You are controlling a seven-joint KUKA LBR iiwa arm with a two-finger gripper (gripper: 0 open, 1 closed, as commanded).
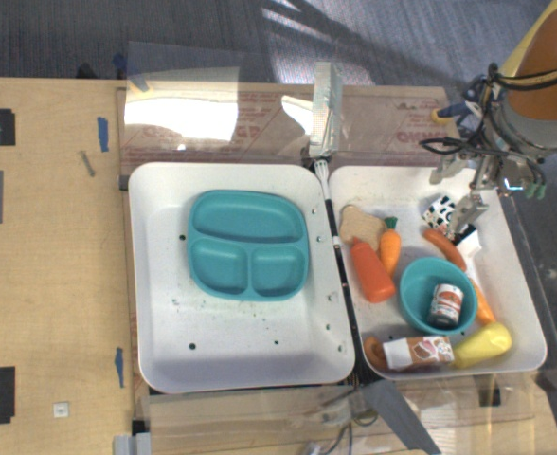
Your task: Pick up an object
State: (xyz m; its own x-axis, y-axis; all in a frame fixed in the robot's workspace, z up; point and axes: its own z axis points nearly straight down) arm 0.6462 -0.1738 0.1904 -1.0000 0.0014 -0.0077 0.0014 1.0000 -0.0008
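Teal divided plate (247, 245) lies alone in the left bin (155, 349). At the frame's right, the hand (468, 218) hangs low in the right bin (530, 344), beside a black-and-white toy (437, 213) and an orange carrot (443, 246); whether it grips anything cannot be told. Nearby sit a teal bowl (421, 301) holding a small can (447, 303), an orange bottle (372, 270) and a yellow fruit (482, 344).

The black-and-white die (437, 213) lies just left of the pincer (466, 218); the orange sausage (443, 245) lies just below it.
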